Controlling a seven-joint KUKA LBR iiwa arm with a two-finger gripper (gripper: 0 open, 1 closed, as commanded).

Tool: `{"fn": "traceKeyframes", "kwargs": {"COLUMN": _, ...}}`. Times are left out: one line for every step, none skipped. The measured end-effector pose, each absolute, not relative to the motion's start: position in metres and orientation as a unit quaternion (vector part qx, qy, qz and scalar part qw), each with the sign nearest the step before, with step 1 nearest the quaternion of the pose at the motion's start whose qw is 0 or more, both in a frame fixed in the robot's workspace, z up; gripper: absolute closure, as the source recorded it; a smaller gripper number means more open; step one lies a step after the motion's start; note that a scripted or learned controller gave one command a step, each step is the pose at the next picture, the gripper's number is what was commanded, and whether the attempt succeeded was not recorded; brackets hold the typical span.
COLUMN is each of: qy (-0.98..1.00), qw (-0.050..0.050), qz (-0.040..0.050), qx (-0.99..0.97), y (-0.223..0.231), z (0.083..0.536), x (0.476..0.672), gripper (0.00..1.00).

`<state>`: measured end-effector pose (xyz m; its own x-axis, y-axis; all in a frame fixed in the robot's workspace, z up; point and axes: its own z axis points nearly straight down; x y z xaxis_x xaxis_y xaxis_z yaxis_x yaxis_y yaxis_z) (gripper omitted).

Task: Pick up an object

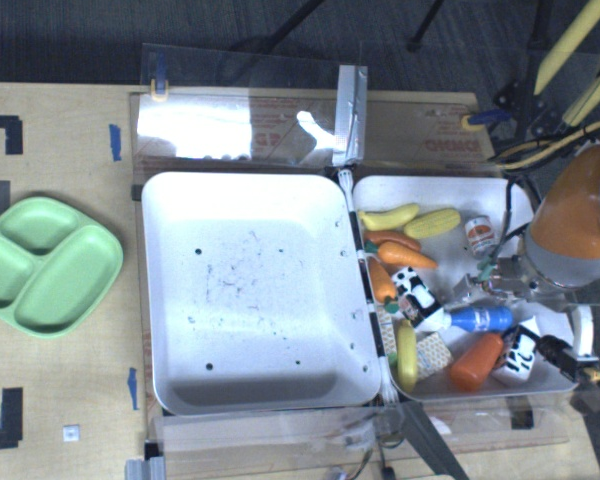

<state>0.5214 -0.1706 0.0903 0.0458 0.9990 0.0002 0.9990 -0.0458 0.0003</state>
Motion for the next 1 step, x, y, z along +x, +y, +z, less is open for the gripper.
{"fn": "traceKeyframes", "kwargs": {"qy": 0.589, "qw": 0.001, "qz": 0.0032, "qx": 0.808, "y": -0.186, "z": 0.0868, "x": 0.4973, "gripper": 0.0}}
